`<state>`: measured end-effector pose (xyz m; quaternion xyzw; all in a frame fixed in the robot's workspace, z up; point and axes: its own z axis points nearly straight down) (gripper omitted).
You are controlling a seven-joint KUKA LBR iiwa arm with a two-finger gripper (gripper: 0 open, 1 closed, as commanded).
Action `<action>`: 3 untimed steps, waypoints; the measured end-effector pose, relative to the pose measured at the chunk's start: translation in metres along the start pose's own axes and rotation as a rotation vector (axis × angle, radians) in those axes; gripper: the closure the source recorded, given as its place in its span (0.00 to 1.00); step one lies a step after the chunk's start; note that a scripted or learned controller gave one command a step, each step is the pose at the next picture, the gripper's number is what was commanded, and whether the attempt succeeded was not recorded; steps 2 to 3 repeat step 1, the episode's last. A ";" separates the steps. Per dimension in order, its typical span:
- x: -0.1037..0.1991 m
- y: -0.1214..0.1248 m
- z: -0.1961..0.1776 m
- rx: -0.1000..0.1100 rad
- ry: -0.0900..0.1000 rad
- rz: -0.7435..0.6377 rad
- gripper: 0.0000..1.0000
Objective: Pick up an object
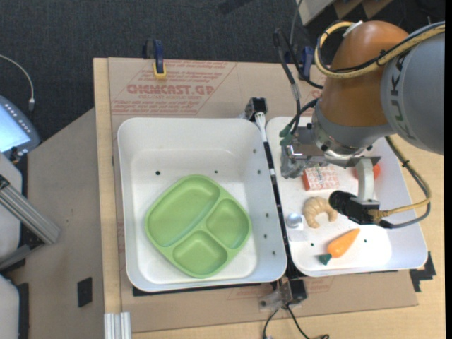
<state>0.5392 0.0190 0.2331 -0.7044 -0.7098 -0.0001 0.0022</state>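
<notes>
Over the right bin (409, 249) the gripper (321, 162) is hovering above the red-and-white packet (323, 179), seemingly lining up a grab, with croissant (319, 210) and toy carrot (342, 244) lying nearer, so next it needs lowering squarely onto one.

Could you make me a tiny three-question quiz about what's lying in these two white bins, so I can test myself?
1. True or false: the green divided plate lies in the left bin.
2. Which thing lies nearest the right bin's front edge? A) croissant B) toy carrot C) red-and-white packet
3. Fill in: the plate has ___ compartments.

Key
1. True.
2. B. The carrot lies in front of the croissant; the packet sits further back, partly under the arm.
3. Three.
</notes>
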 end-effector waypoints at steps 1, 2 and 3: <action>0.043 -0.007 0.002 0.000 -0.001 0.002 1.00; 0.043 -0.007 0.002 0.000 -0.001 0.002 1.00; 0.043 -0.007 0.002 0.000 -0.001 0.002 1.00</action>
